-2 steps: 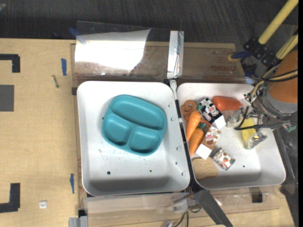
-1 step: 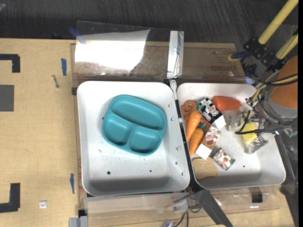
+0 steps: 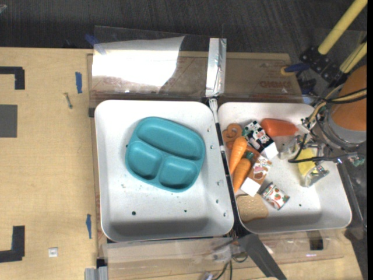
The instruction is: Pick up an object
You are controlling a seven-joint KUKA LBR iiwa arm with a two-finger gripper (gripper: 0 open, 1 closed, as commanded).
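Two bins: pincer, jaw state indiscernible, over right bin (crowded); descend squarely on yellow piece, clear of neighbours.

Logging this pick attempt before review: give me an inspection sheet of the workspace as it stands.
Surface: two white bins side by side on a wooden bench.
Job's things: right bin holds toy carrots, an orange-red piece, a round cracker, small printed packets.
Clutter: teal divided plate in left bin.
End effector: low over right bin; grip unclear.
Cables: yellow and black leads by the wrist.
Surroundings: clear sheet behind bins; blue tape marks.
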